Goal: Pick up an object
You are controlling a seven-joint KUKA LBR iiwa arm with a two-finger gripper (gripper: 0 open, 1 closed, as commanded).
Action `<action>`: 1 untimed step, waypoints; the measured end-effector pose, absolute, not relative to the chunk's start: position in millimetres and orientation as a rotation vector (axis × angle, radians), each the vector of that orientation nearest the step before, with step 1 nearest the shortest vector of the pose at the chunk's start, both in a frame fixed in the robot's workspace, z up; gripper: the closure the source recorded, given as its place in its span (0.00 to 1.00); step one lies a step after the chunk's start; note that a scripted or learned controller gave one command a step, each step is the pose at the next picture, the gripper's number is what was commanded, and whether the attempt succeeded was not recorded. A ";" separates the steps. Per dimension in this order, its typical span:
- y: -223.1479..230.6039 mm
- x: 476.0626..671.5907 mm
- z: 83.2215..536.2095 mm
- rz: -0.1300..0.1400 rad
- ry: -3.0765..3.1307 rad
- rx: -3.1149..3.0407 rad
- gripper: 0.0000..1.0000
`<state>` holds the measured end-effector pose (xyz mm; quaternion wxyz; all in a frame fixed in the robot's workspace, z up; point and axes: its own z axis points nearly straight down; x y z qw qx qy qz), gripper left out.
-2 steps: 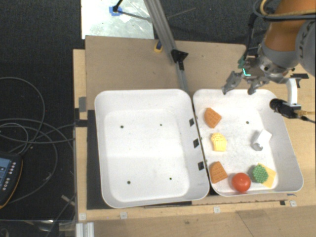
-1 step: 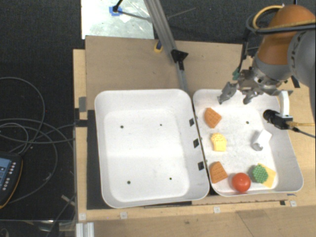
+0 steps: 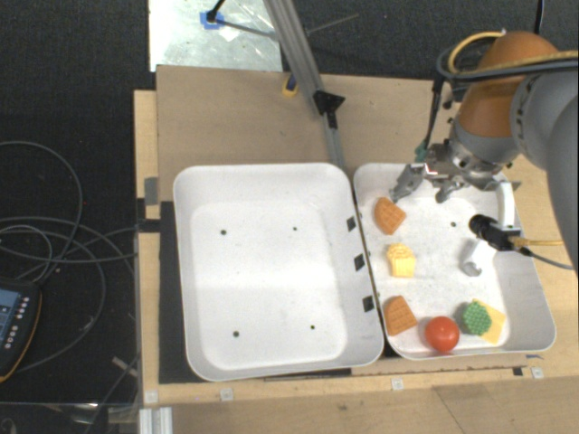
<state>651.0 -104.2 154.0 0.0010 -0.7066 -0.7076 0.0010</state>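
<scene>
Orange wedge-shaped foam piece lies upper left in the right shallow white bin, w/ two-finger gripper just above-right of it, fingers spread open, nothing btwn them. Yellow cube, red tomato lie nearer the front.

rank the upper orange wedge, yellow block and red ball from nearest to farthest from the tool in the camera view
From the tool, at the right bin's far end:
1. Upper orange wedge, just below the tool and to its left in the view.
2. Yellow block, mid-bin, further toward the near edge.
3. Red ball, at the bin's near edge.
</scene>
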 end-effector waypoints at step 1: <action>-111.1 655.7 97.9 -0.004 -2.222 -2.222 0.00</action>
